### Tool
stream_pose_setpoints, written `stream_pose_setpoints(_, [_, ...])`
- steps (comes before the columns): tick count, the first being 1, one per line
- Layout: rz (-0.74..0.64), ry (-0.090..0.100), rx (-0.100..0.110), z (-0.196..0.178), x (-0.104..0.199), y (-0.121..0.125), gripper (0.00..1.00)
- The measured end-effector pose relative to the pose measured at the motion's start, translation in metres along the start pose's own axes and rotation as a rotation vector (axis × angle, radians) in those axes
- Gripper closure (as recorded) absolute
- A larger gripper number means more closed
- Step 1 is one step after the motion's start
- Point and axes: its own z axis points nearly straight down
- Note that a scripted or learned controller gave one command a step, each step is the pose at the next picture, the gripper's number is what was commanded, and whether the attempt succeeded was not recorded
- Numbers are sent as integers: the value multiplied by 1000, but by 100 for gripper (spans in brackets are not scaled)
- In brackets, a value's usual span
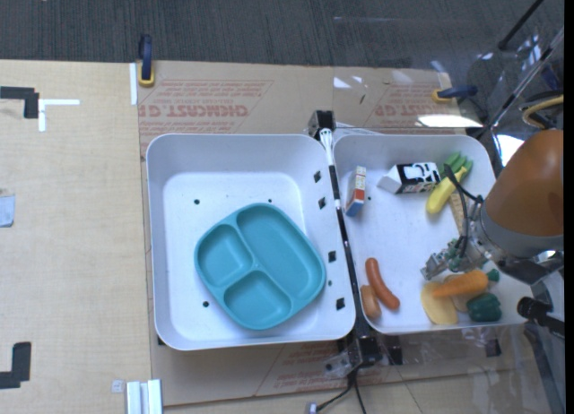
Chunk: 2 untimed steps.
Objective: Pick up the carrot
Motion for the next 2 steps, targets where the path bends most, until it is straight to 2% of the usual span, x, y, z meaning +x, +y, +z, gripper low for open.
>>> stream_pose_setpoints(1, [6, -1, 0, -7, -1, 1, 100])
stream_pose_setpoints(2, [5, 0, 0, -7, -1, 1, 0])
